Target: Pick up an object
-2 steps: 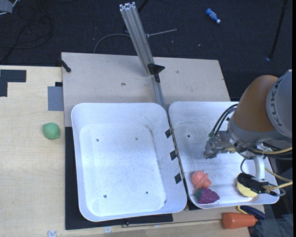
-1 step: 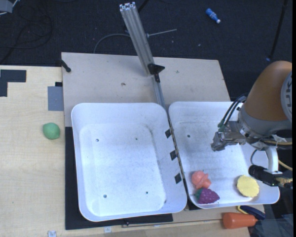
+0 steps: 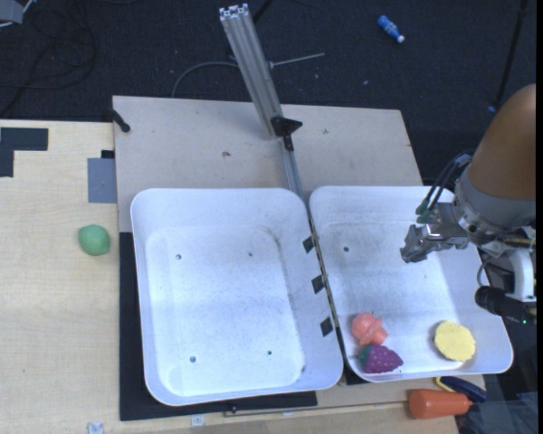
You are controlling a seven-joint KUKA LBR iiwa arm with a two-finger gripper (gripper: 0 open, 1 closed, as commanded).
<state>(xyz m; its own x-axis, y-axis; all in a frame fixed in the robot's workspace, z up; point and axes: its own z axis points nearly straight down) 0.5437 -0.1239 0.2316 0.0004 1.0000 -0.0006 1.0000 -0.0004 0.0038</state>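
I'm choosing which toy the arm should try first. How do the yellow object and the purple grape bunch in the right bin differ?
The yellow object is smooth and rounded with a flattish face; the purple grape bunch is bumpy and tapers leftward. The yellow object lies alone near the right bin's right wall, while the grape bunch sits against an orange-pink toy. The yellow object looks slightly larger. Both lie at the bin's near edge, apart from the hand.

Orange-pink toy [image 3: 368, 327]: small, lumpy, lying in the right bin [image 3: 380, 215] near its 7 o'clock corner, touching the purple piece below it.
Purple toy [image 3: 380, 359]: grape-like cluster, lying against the bin's front rim, at 6 o'clock from the orange-pink one.
Yellow toy [image 3: 454, 341]: rounded, flat-lying, at the bin's 5 o'clock corner, well apart from the other two.
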